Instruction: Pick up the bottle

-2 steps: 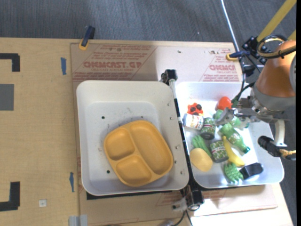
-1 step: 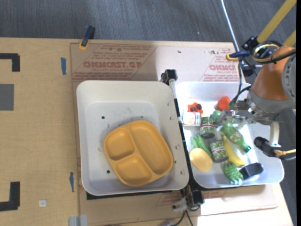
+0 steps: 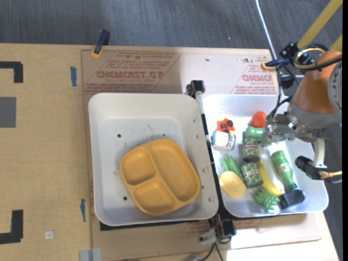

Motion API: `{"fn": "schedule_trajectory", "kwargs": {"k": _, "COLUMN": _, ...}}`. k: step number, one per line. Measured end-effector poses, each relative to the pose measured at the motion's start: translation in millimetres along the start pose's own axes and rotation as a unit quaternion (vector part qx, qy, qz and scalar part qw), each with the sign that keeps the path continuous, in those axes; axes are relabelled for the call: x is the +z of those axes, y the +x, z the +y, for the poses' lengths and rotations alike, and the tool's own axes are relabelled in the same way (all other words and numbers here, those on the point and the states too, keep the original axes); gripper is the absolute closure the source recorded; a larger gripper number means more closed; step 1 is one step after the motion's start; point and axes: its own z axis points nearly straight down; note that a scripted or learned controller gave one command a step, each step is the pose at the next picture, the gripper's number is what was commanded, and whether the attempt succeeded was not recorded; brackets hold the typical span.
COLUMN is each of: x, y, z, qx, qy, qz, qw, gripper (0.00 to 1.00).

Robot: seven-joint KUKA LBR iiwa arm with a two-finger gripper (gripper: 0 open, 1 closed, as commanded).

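I'd centre the gripper (image 3: 270, 136) over the green bottle (image 3: 283, 169), just right of the banana (image 3: 270, 180) (finger state: cannot tell).

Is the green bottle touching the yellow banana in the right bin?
Touching: the camera view shows the green bottle lying against the banana, no gap between them.

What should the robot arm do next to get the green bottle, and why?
Probably shift sideways toward the green bottle. It lies in the right bin beside the banana, while the gripper sits over the jars, not the bottle.
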Motion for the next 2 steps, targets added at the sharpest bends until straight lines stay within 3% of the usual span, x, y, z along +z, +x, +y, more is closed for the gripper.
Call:
{"fn": "schedule_trajectory", "kwargs": {"k": 1, "x": 0.1, "y": 0.0, "z": -0.1, "qx": 0.0, "qy": 0.0, "qz": 0.0, "qw": 1.0, "gripper": 0.0}}
{"fn": "schedule_trajectory", "kwargs": {"k": 2, "x": -10.1, "y": 0.1, "z": 0.6, "qx": 0.0, "qy": -0.001, "qz": 0.0, "qw": 1.0, "gripper": 1.0}}
